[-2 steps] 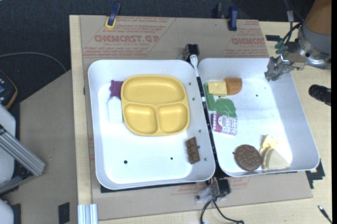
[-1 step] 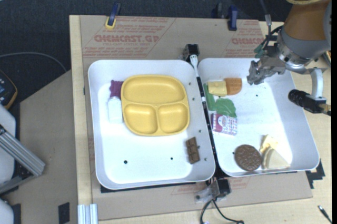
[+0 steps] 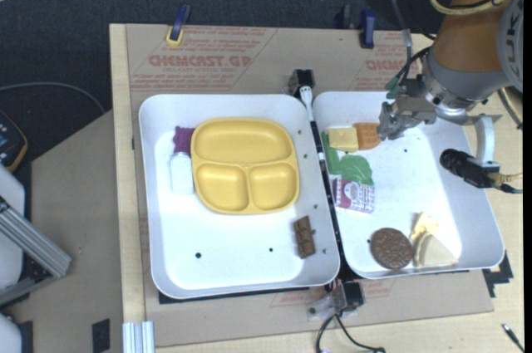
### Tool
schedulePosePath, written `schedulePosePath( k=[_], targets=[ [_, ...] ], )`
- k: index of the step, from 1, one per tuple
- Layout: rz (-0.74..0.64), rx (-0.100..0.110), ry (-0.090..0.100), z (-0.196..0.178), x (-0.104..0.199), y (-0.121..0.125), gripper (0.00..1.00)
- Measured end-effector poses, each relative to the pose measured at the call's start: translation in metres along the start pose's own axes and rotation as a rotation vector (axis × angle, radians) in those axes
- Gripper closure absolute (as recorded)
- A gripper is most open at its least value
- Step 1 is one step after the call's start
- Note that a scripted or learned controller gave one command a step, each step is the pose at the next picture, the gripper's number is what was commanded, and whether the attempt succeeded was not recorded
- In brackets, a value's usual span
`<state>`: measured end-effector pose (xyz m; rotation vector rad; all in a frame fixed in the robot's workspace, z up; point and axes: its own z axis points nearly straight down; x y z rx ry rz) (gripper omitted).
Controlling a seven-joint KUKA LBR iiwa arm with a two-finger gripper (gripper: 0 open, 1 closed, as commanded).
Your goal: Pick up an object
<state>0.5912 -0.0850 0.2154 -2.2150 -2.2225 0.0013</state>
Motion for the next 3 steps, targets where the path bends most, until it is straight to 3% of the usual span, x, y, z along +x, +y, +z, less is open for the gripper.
schedulePosePath(
  k=[1,2,3],
  targets=[
    [0.003,-0.008,-0.003,-0.02,-0.01,-0.002,1.0],
    [0.003,-0.001,-0.002,0.0,-0.006,0.005,1.0],
    [0.002,-0.007,-0.003,-0.02,-0.001,0.0,1.0]
  ],
)
